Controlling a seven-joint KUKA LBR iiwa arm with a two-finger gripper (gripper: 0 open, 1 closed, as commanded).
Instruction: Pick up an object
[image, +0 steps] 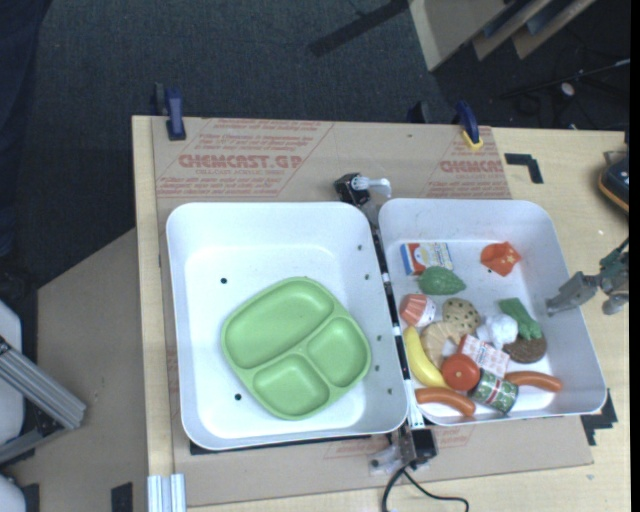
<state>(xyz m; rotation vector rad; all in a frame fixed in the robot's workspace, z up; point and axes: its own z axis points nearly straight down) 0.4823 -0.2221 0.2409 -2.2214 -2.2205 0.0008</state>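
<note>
At the right rim of the right-hand shallow white bin (575, 330), the grey two-finger gripper (570, 296) is hanging just over the edge, reaching in from the side. Its dark tips are showing, but whether they are apart or together cannot be told at this size, and nothing is sitting between them. By the look of it the arm is approaching, with no object chosen or lifted yet; the picking step is not yet done.

That right bin is carrying all the candidates, crowded into its lower half. A red pepper-like toy (500, 258) is lying near the upper right, closest to the gripper along with a small green toy piece (522, 318) and a dark brown round toy (527, 350). A white and blue carton (425, 255) is lying flat at the top left, with a green leafy toy (440, 281) just below it. Lower down, a speckled cookie (460, 313), a yellow banana (421, 361), a red tomato (460, 372), a small green-banded can (497, 392) and two orange sausages (446, 402) are touching or overlapping one another.

The left-hand white bin (200, 250) is holding a pale green three-compartment plastic tray (295, 347), lying flat.

The next move is likely calling for the gripper to travel inward over the bin and come down on a piece standing apart, such as the red pepper-like toy, since the packed cluster is leaving little room for the tips.
</note>
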